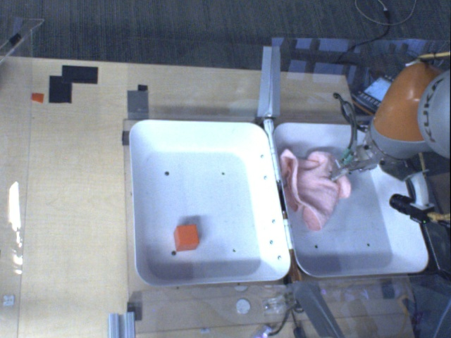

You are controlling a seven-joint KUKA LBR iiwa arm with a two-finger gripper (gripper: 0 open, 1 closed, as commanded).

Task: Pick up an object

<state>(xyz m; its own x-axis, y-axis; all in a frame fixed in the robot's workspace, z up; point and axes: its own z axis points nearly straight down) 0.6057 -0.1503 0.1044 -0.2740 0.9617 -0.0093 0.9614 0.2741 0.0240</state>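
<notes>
The fingers of the gripper (343, 169) come down as thin dark metal prongs at the right edge of a crumpled pink cloth (313, 187), and a raised fold of the fabric sits pinched between them, so they are clamped on the cloth's upper right corner. The cloth is soft and loosely bunched, pale pink with deeper creases, spread in an irregular lump across the left half of the right bin (394, 252), its left side lying close against the bin's inner wall. The bin itself is shallow, white, smooth plastic with rounded corners and a few small dark dots on its floor. Above the gripper the arm (412, 111) enters from the right, a grey rounded body with a glossy orange band, and dark cables loop behind it. The left bin (211, 146), of the same white moulded shape, holds a small orange block (187, 237), boxy and matte, resting on the floor near the front left corner, well apart from the cloth. A grey metal divider bar (268, 83) runs up between the two bins. The bins sit on a light wood-grain bench (70, 189), which carries flat black tape shapes (70, 82) and a tiny orange marker (37, 98) near its far left corner.
</notes>
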